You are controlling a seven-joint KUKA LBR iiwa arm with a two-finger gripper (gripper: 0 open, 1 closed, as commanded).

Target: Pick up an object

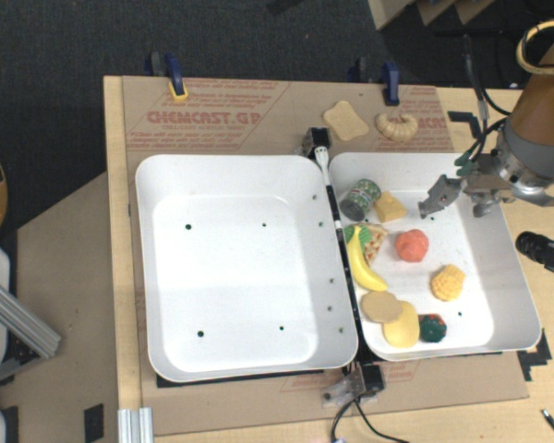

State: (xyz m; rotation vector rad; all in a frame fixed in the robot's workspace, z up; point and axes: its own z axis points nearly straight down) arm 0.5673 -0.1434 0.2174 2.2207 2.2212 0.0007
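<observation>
The right bin holds several toy foods: a green can, a yellow wedge, a red ball, a banana, a pizza slice, a yellow corn piece, a tan disc, a yellow lemon shape and a dark green piece. My gripper hangs over the bin's far right part, up and to the right of the red ball. It is open, with nothing between its fingers.
The left bin stands beside the right one. A bread slice and a beige ring-shaped pastry lie on the board behind the bins. Two clamps grip the board's far edge.
</observation>
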